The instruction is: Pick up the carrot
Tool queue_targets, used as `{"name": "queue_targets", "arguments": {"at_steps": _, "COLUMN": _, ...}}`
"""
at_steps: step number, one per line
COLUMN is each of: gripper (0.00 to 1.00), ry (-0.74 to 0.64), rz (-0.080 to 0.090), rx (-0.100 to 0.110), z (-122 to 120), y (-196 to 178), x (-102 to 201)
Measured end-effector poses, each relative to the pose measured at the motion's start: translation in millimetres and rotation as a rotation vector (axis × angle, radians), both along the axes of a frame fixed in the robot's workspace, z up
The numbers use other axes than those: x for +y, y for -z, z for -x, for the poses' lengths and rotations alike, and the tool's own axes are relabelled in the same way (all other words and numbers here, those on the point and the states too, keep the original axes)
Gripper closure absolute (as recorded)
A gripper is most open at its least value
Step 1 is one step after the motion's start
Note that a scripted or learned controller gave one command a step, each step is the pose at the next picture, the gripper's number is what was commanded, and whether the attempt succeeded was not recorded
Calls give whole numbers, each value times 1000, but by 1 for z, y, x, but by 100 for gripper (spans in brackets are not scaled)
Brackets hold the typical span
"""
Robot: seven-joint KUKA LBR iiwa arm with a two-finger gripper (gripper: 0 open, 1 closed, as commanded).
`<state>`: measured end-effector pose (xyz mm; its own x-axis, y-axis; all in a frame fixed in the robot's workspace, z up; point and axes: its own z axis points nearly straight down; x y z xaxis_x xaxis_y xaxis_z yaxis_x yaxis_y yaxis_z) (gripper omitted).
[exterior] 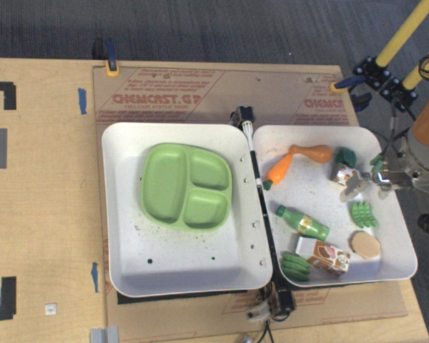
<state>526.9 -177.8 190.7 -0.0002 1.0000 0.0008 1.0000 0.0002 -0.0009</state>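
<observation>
We should reach left to the carrot (279, 170) lying apart, gripping across its middle; we cannot tell how the gripper (383, 178) stands

The bench (50, 191) is viewed from a single fixed camera mounted above it, angled downward at a slant. Both white bins (121, 213) are framed whole at moderate range; the floor is included along the top.

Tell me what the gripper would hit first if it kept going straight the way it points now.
The gripper reaches in from the right bin's right rim, pointing left. Going straight on, it would probably first meet the small silver and green packet beside it, well before the carrot. Height above the bin is unclear.
</observation>
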Motion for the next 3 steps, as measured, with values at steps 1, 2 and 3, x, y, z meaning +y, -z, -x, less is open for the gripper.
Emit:
{"name": "queue_targets", "arguments": {"at_steps": 1, "gripper": 0, "ry": -51, "rz": 1, "rx": -3, "z": -45, "y": 15, "x": 54}}
{"name": "queue_targets", "arguments": {"at_steps": 2, "gripper": 0, "ry": -131, "rz": 1, "rx": -1, "z": -88, "y": 97, "x": 79}}
{"name": "queue_targets", "arguments": {"at_steps": 3, "gripper": 0, "ry": -59, "rz": -6, "rx": 27, "z": -137, "y": 102, "x": 76}}
